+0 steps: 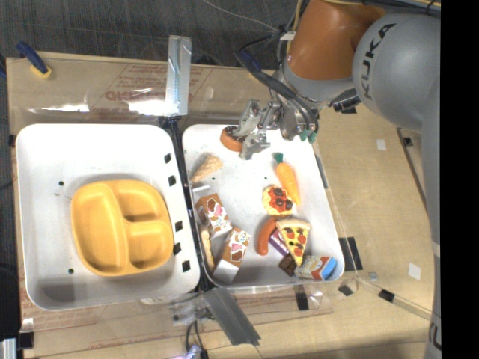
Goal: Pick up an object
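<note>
Two shallow white bins sit side by side on the bench; the left bin point(37, 200) carries a yellow, glossy plastic divided tray point(120, 226) with rounded corners, and the right bin point(325, 215) carries a scatter of small toy foods. The arm point(397, 58), grey with an orange band, enters from the right and ends in the gripper point(251, 137), a cluster of metallic parts at the far left corner of the right bin.

Whether the jaws are spread or closed cannot be told, because the fingertips merge with the clutter of metal around them. A small orange-red rounded piece point(231, 138) lies touching or just beside the jaws on their left; whether it sits between the fingers cannot be told, and its long axis cannot be read.

Just right of and slightly nearer than the jaws lies the carrot point(287, 179), smooth orange with a green top; its long axis runs roughly away from the camera, green end pointing toward the jaws. Nearer than the carrot, well apart from the jaws: a round pizza-like disc point(277, 199), a reddish sausage point(265, 235) lying on a slant, and a triangular pizza slice point(294, 239), point toward the near wall. Left of and nearer than the jaws rests a tan bread-like lump point(206, 167), then printed cardboard-like cartons point(214, 214) along the bin's left wall.
</note>
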`<state>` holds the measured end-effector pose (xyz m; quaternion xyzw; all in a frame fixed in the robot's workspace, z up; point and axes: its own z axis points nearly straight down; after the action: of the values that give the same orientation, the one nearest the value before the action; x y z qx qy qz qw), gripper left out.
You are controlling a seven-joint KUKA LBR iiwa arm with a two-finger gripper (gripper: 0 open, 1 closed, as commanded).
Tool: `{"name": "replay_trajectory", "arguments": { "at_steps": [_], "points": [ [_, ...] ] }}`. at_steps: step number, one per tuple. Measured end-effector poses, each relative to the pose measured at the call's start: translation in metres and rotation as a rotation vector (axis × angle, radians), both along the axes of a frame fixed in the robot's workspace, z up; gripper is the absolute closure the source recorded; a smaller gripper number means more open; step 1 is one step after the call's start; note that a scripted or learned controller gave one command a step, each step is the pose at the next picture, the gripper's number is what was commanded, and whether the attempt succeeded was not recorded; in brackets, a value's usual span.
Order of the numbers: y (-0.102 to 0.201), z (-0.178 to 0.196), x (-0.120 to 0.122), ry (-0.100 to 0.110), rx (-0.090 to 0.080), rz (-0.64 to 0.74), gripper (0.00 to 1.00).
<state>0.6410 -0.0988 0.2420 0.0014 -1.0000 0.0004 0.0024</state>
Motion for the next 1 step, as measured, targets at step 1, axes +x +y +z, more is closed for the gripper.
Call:
{"name": "replay_trajectory", "arguments": {
  "at_steps": [1],
  "points": [
    [-0.0081, -0.0976, -0.0646, -0.003, 0.001, -0.052, 0.00]
  ]
}}
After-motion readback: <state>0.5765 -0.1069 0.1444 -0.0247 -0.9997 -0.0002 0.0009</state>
